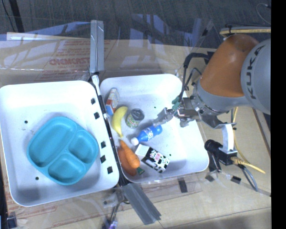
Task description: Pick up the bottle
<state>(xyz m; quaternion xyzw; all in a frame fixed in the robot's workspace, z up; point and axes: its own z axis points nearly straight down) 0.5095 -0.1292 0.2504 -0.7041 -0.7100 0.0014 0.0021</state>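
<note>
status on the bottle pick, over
Claw low in right bin, just above the bottle's end. Bottle lying flat, not gripped. Banana, can, carrot and carton crowd it.

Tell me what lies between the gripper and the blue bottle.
Nothing: in the camera view the gripper hangs just right of the blue bottle, with bare white bin floor between.
</note>
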